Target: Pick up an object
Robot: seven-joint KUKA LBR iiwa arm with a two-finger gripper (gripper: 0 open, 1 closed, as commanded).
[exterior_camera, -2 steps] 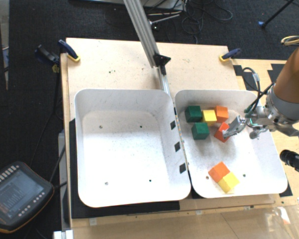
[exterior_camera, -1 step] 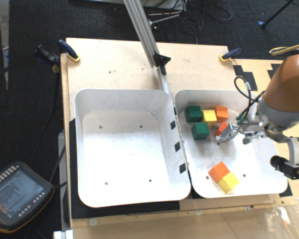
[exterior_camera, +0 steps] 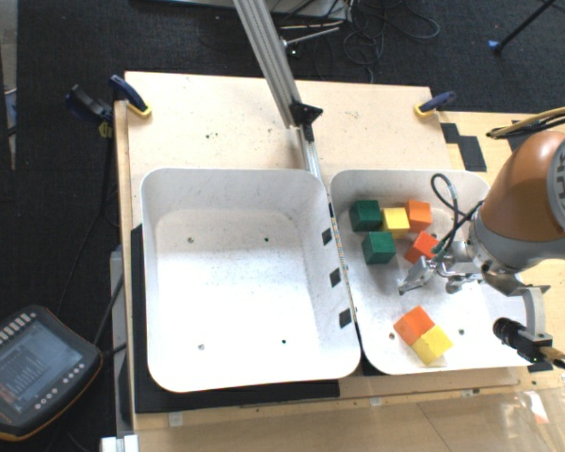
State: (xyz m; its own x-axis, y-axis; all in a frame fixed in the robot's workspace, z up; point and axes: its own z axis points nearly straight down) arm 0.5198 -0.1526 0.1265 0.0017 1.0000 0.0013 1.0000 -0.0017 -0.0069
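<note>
Orange and yellow blocks lie in the right white plastic bin (exterior_camera: 471, 351); the small orange cube (exterior_camera: 421, 247) sits tilted, one corner pointing toward the tool (exterior_camera: 415, 282), which hovers just beside it, state unclear.

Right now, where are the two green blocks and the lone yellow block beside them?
Upper green block (exterior_camera: 365, 215): camera view, on its top face.
Lower green block (exterior_camera: 379, 247): camera view, on its top face.
Yellow block (exterior_camera: 396, 219): camera view, on its top face, between the upper green block and an orange block.
</note>
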